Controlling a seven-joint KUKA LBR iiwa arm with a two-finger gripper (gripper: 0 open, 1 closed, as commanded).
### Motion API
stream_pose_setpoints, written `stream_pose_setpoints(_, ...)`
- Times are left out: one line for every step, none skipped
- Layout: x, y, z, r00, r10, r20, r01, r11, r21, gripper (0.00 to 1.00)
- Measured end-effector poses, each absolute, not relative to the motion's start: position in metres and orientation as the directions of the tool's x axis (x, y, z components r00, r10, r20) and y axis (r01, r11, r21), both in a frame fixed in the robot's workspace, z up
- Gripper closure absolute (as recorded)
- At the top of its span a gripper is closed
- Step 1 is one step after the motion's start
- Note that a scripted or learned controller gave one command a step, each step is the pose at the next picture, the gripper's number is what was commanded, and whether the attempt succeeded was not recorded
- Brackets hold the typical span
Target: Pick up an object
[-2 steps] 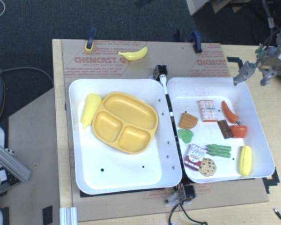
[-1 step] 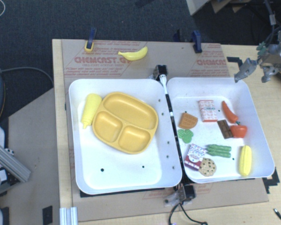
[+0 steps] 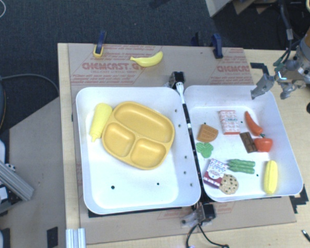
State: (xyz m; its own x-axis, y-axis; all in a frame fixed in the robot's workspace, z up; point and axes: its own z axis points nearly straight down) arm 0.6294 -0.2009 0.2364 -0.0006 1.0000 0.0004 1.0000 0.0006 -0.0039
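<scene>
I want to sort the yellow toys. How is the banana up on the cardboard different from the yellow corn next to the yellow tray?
The banana is curved with pointed tips; the corn is straight and thick with blunt ends. The banana lies on the cardboard outside the bins; the corn lies in the left bin, against the divided tray. The banana lies crosswise; the corn runs almost top to bottom. Both are yellow toy food.
</scene>
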Motion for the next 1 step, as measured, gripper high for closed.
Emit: stream_pose_setpoints(0.6352, -0.2021, 0.1754, -0.001, 1.000, 0.001, 1.000, 0.001, -0.004, 0.00)
